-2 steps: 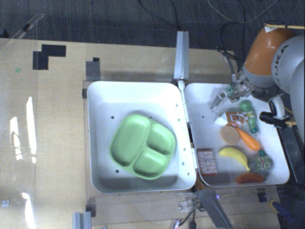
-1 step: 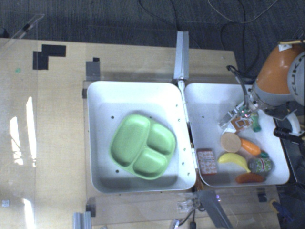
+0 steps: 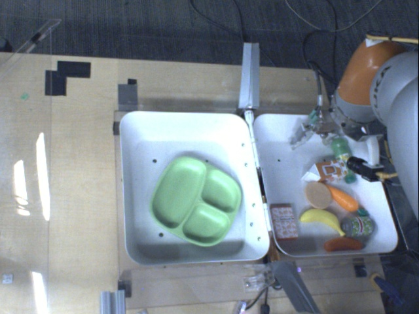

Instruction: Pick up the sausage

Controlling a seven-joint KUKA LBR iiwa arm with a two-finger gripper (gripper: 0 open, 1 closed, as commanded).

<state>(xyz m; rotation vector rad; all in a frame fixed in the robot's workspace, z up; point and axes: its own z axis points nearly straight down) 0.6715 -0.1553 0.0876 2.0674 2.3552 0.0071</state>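
Currently the sausage (image 3: 342,244) is lying untouched at the near edge of the right bin (image 3: 281,136), well apart from the gripper (image 3: 313,128).

Small, reddish and rounded, it is resting lengthwise along the bin's front wall, just beside the banana (image 3: 322,218) and a mottled green ball (image 3: 358,226), with a carrot (image 3: 344,199) farther back. It is looking like a light toy with a smooth, likely slippery skin that may roll; gripping across its middle, fingers straddling the short width, is probably the safest hold, though the wall is crowding one side. The gripper is hovering over the bin's far corner, its metal fingers appearing spread and holding nothing. The green tray (image 3: 196,200) is sitting in the left bin (image 3: 137,175).
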